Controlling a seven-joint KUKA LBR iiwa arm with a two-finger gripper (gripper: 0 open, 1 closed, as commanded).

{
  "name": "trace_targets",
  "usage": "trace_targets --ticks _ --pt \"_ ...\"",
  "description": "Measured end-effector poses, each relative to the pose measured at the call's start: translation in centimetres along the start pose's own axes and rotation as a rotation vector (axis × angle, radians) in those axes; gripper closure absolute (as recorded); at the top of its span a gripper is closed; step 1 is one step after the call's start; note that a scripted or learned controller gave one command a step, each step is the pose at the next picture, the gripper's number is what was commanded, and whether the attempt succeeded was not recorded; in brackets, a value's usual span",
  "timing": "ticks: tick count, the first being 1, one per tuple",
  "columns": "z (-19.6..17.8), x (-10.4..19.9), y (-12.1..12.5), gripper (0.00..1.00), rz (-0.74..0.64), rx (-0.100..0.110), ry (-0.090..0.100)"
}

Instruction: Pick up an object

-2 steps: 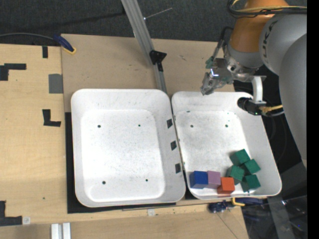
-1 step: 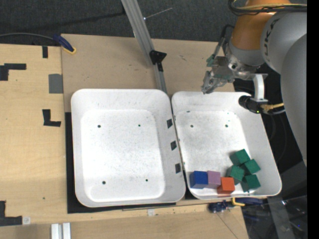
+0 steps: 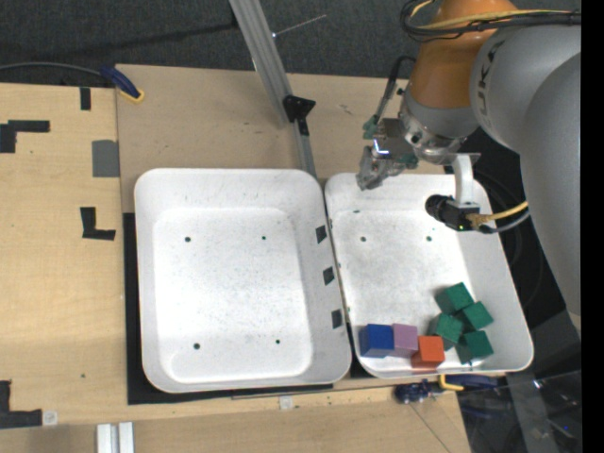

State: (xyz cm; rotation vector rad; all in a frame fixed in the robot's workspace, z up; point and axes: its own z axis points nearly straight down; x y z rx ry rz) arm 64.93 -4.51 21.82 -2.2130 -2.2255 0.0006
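Observation:
My gripper point(image 3: 375, 176) hangs over the far left corner of the right bin point(image 3: 396, 243), well above its floor. Nothing shows between its fingers. The blocks lie at the near end of that bin, far from the gripper: a blue block point(image 3: 377, 339), a lilac block point(image 3: 405, 338) and an orange block point(image 3: 430, 349) in a row. Several green blocks point(image 3: 461, 321) are clustered to their right.
The left bin point(image 3: 231, 276) sits beside the right one on a black mat. A slanted metal rail point(image 3: 269, 55) runs from the top down to the gap between the bins. A black fitting with a yellow cable point(image 3: 460, 213) hangs over the right bin's far right part.

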Motion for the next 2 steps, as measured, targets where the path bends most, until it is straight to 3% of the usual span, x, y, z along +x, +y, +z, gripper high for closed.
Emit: trace_targets --ticks 2 --pt "-2.3 10.4 -2.5 1.0 -0.002 0.0 0.001"
